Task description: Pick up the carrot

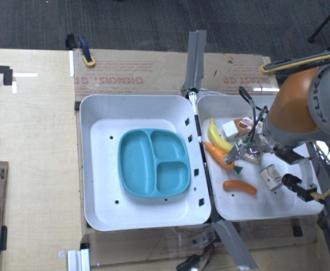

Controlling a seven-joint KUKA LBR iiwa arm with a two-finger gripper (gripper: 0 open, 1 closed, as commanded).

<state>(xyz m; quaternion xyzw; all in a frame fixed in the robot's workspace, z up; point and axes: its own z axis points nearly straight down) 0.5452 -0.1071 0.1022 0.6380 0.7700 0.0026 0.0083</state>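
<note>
Gripper down at carrot, lift not yet made.
Gripper [236, 154] over carrot [218, 154] by right bin's [266, 208] left wall; finger state cannot tell.

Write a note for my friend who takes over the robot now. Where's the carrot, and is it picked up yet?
Gripper: low in the right white bin, at the long orange carrot's right end; whether its fingers are open or shut cannot be told.
Carrot: lying in that bin near its left wall, beside the yellow banana.
Done: the arm has reached the carrot.
Left: grip and lift it. The carrot looks not yet raised.
</note>
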